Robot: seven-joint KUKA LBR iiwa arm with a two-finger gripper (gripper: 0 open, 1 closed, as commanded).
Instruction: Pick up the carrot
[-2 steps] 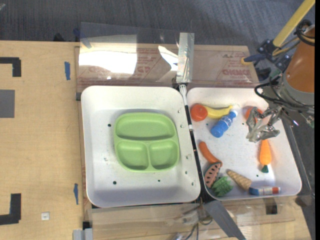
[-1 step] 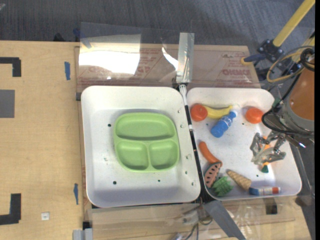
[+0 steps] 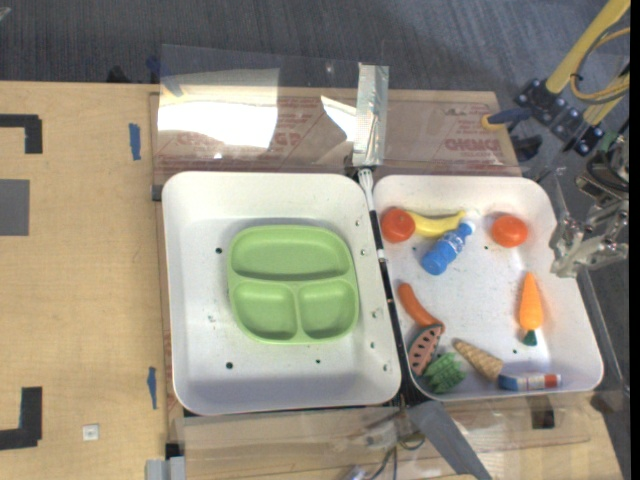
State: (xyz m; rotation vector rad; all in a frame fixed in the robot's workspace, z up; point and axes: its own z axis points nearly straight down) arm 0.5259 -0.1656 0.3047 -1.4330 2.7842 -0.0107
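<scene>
The carrot point(image 3: 530, 303), orange with a small green top pointing toward the front, lies near the right wall of the right bin point(image 3: 575, 328). My gripper point(image 3: 577, 242) is a grey metal shape over that bin's right rim, up and to the right of the carrot and apart from it. Nothing appears held in it.
The right bin also holds a tomato point(image 3: 397, 224), banana point(image 3: 437, 223), blue bottle point(image 3: 445, 250), orange ball point(image 3: 509, 230), red sausage point(image 3: 418, 303), watermelon slice point(image 3: 424, 348), broccoli point(image 3: 443, 373), cone point(image 3: 477, 358) and marker point(image 3: 528, 380). A green divided plate point(image 3: 293, 281) sits in the left bin point(image 3: 190, 268).
</scene>
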